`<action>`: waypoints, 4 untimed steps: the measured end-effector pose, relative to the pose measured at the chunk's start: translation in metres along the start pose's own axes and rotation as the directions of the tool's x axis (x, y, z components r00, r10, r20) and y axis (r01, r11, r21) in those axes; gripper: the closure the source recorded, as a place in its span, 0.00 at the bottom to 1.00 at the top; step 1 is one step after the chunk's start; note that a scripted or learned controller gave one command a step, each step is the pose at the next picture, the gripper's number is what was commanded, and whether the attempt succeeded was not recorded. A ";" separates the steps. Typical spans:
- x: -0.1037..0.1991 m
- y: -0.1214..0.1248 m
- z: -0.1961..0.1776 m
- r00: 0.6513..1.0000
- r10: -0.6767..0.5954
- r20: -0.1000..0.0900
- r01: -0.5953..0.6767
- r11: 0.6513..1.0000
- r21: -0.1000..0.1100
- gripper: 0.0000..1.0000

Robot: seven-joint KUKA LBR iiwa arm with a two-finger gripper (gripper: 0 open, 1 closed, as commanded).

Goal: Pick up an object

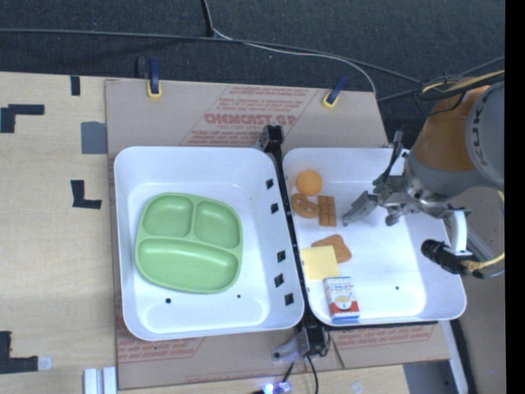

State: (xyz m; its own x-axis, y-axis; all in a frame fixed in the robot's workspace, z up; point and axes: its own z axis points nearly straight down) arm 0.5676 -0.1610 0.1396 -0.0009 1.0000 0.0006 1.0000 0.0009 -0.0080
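Two bins sit side by side on a board [246,113]; the left bin [131,171] holds a tray [189,243] toward its left; the right bin [439,298] holds a ball [308,180] at the back, a pretzel [303,206] and wafer [326,210] just before it, then toast [333,247], cheese [319,263], and a carton [340,297] at the front; the gripper [373,210] hangs right of the wafer.
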 end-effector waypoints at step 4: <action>0.007 -0.004 -0.073 1.000 -0.001 0.002 0.001 1.000 -0.013 1.00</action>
State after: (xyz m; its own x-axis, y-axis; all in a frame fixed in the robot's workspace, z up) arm 0.5645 -0.1541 0.2123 -0.0021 1.0000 -0.0014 1.0000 0.0021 0.0052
